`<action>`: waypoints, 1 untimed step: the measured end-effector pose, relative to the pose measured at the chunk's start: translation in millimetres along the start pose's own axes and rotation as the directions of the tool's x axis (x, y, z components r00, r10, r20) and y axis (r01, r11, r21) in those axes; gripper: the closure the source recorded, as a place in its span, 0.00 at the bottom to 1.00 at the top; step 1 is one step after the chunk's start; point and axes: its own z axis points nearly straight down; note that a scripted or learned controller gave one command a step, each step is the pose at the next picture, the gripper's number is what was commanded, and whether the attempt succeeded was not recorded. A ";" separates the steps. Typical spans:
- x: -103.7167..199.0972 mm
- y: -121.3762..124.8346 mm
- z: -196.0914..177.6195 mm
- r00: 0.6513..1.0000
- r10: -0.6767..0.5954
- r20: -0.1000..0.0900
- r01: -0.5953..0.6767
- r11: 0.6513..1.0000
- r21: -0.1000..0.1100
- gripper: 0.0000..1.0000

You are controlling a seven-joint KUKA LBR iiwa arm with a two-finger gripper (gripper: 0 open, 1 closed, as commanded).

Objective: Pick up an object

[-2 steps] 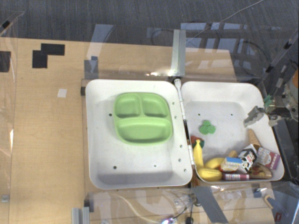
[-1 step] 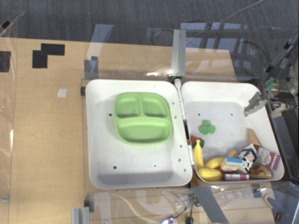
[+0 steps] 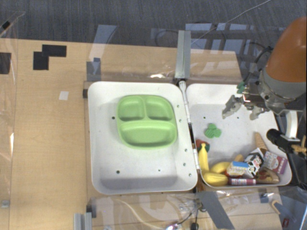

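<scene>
Camera view, wooden bench [image 3: 43, 128], grey carpet [image 3: 120, 4] beyond, two white bins [image 3: 103, 143], tool [image 3: 244, 107] open, holding nothing

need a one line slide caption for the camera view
End effector open above the right bin, toy food piled at its near edge; green divided plate in the left bin.

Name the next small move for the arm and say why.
Probably lower the end effector toward the near side of the right bin. It hangs open over bare floor, holding nothing, while the green piece and the bananas lie nearer the front.
</scene>
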 end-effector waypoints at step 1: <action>20.0 -3.5 -28.0 0.980 -0.197 0.001 0.197 0.980 -0.004 0.00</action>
